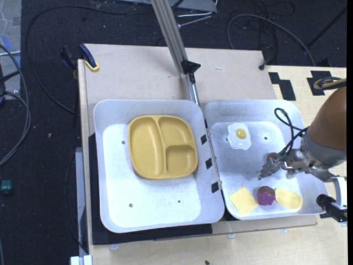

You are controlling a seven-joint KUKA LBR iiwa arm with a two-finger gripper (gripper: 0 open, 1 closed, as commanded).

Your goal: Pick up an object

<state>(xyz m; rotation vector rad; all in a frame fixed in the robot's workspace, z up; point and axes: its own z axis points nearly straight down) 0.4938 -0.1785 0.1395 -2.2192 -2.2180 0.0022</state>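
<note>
Resting in the right bin [287,112]: round purple object [266,195].

we see our arm [331,128] with an orange-brown rounded band above a grey wrist, a black cable [287,125] looping beside it, and a small grey metal pincer [270,167].

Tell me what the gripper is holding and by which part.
Nothing. The gripper hangs over bare bin floor, apart from the fried egg and purple piece.
</note>
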